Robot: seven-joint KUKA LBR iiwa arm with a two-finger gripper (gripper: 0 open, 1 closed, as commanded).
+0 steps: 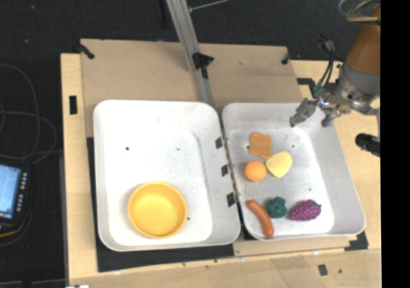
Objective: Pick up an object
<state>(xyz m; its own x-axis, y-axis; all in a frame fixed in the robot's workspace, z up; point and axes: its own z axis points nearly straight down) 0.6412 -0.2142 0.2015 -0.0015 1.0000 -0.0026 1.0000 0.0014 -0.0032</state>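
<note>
Round yellow bowl [157,209], smooth plastic

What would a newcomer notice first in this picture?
Probably the yellow bowl, alone at the near end of the left bin. Next, the bright toy foods clustered in the right bin, with the open gripper above that bin's far right corner.

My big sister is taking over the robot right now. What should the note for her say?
Gripper: open, holding nothing, over the right bin's top edge.
Right bin: orange block, orange ball, yellow piece, sausage, green toy, purple grapes.
Left bin: yellow bowl.
Done: nothing picked up yet.
Left: lower onto one object, grip it, lift.
</note>
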